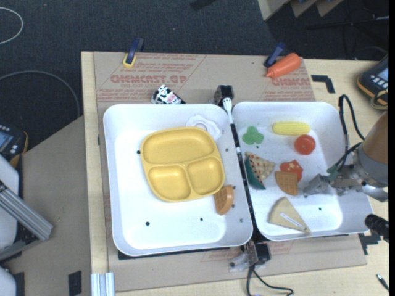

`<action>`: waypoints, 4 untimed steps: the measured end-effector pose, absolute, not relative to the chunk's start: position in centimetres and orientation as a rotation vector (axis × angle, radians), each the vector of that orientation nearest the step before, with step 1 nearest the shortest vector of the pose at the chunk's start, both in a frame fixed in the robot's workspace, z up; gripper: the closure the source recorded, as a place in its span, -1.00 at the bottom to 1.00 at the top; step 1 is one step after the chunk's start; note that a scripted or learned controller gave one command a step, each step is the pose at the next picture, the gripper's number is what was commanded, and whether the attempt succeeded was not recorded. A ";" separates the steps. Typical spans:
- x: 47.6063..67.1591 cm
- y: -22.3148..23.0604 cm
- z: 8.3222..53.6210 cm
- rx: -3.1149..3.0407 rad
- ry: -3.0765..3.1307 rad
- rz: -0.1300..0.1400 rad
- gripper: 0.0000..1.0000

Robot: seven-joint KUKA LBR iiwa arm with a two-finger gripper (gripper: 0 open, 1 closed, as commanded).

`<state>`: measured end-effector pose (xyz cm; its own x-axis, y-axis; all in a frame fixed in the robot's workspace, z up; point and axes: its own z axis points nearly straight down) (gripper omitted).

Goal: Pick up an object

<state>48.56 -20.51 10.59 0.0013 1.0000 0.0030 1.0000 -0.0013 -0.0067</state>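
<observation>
Grey gripper (313, 185) poised low in right bin (330, 113), finger state impossible to tell. Could nudge crowded toy bread (287, 182) aside rather than grasp

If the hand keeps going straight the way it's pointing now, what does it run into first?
The hand points toward the view's left; first in that line looks like the tan toy piece beside the red one. Its height above the bin is unclear.

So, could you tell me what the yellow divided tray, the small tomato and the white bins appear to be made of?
The yellow divided tray looks like moulded plastic with a semi-matte finish: uniform colour, soft rounded compartment edges. The small tomato seems to be toy plastic, evenly red and smooth, though too small to be certain. The white bins appear to be thin formed plastic, slightly glossy, with rounded corners and faint highlights.
</observation>
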 end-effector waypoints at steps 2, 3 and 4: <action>48.6 -20.5 9.5 -2.224 -2.220 -0.001 1.00; 49.4 -20.6 15.7 -2.226 -2.229 -0.004 1.00; 49.3 -20.7 22.1 -2.227 -2.229 -0.005 1.00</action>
<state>49.33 -20.71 22.09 -0.0012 1.0000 -0.0045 1.0000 0.0012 0.0090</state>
